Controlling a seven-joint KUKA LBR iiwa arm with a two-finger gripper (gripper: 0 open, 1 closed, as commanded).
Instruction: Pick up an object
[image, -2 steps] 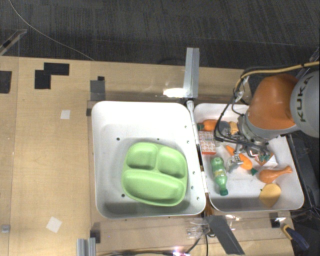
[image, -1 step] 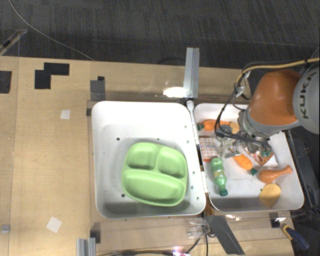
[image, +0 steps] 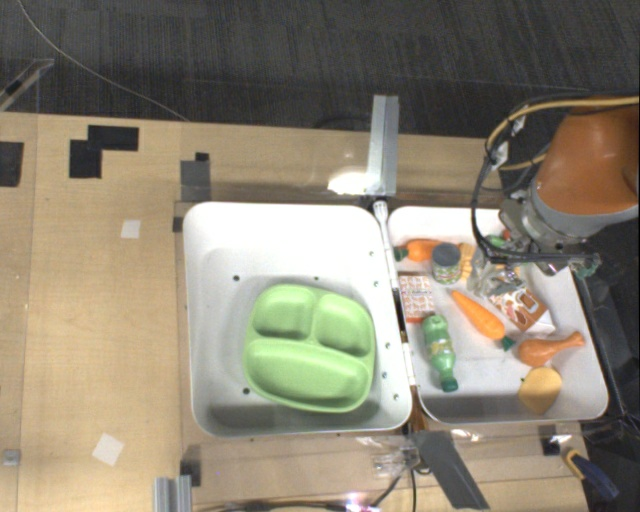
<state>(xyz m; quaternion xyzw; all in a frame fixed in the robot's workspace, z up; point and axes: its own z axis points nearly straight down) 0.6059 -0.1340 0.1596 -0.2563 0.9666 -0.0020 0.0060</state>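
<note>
On the table (image: 90, 350), the left white bin (image: 215, 300) held a green three-compartment tray (image: 308, 346) lying flat near its middle. The right white bin (image: 590, 385) contained a green bottle (image: 438, 350), a carrot (image: 477, 315), a small jar (image: 447, 263), an orange item (image: 420, 250) at the far edge, a printed packet (image: 417, 296), a toy drumstick (image: 547, 348) and a yellow-brown lump (image: 540, 388). The tool (image: 500, 272) hung over that bin's far right part, above a crumpled wrapper (image: 520, 305); whether it was apart or together could not be told.
</note>
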